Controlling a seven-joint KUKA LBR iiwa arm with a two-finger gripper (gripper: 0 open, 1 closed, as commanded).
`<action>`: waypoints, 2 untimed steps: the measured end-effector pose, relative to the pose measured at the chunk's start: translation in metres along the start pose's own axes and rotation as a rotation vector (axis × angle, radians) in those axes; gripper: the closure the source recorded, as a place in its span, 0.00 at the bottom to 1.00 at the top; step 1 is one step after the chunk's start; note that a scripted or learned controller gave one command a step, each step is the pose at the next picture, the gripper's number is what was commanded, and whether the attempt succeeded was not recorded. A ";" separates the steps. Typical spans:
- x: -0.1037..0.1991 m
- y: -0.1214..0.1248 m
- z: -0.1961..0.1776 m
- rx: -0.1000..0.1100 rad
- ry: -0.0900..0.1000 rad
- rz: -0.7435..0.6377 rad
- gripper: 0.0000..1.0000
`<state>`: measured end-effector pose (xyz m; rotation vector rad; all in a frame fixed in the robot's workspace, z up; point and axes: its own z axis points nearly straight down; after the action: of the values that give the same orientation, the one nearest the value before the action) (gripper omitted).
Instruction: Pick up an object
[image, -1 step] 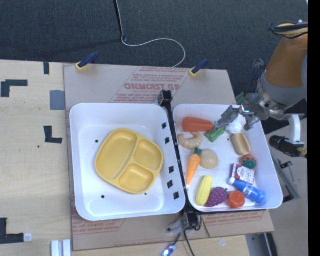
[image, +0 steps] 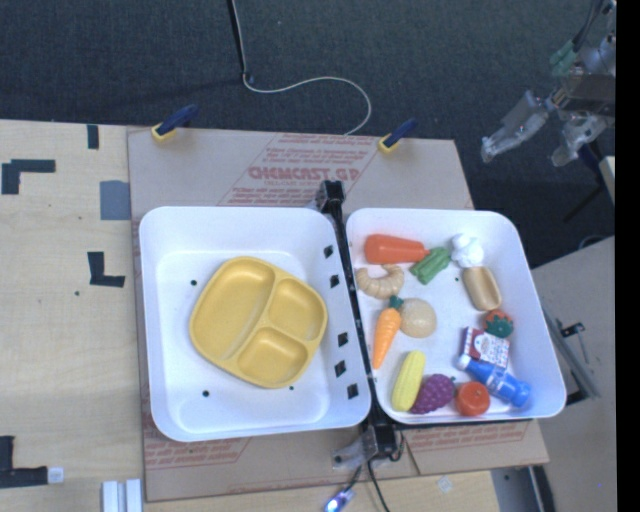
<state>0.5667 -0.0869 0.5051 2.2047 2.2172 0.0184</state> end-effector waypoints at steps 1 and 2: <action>0.108 -0.045 -0.034 0.014 0.005 -0.008 0.00; 0.102 -0.043 -0.041 0.019 0.001 0.002 1.00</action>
<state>0.5226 0.0152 0.5450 2.2175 2.2245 -0.0014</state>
